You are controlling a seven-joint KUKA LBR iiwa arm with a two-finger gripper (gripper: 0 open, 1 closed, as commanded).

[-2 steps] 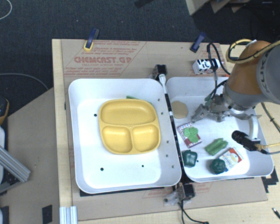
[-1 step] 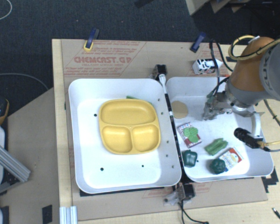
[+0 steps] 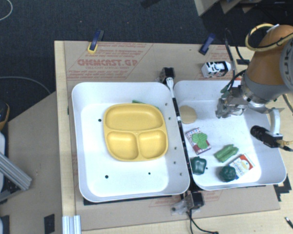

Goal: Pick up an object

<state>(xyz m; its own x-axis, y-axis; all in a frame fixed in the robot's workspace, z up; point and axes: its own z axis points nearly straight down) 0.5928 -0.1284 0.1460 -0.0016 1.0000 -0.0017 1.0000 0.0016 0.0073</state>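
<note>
My gripper [image 3: 228, 107] hangs over the upper middle of the right bin [image 3: 263, 179], pointing down, with nothing visible between its fingers. To its left, close to the bin's left wall, lies a tan round cookie [image 3: 188, 114]. Lower in the same bin lie a small packet with a green picture [image 3: 198, 140], a light green pickle-like piece [image 3: 225, 153], a dark green pepper [image 3: 198, 165], a dark green lump [image 3: 228, 173] and a red-and-white packet [image 3: 242, 165]. All of them lie below and left of the gripper.
The left bin [image 3: 88, 169] holds a yellow three-compartment tray [image 3: 135, 131], with a green sliver [image 3: 138, 102] peeking behind it. A black cylindrical part [image 3: 263, 136] of the arm overhangs the right bin's right side. Clamps and a small black-and-white box [image 3: 216, 68] sit on the bench behind the bins.
</note>
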